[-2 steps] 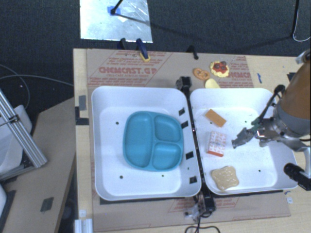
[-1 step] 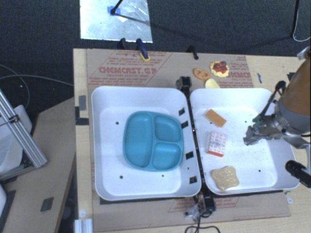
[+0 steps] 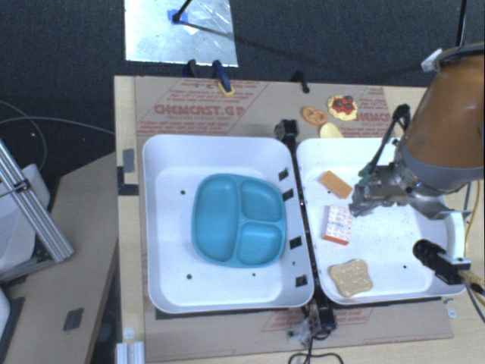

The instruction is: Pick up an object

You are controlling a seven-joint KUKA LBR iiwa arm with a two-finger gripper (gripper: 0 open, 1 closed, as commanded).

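Observation:
The right bin holds an orange block, a red-and-white patterned packet and a tan slice of toast. My gripper hangs over the right bin, just right of the packet and below the orange block. Nothing shows between its fingers. The left bin holds a blue divided plate.
Outside the bins, on the cardboard at the back, lie a small pretzel-like piece, a round pizza-like toy and a pale yellow piece. A blue clamp sits at the back edge. The arm covers the right bin's right side.

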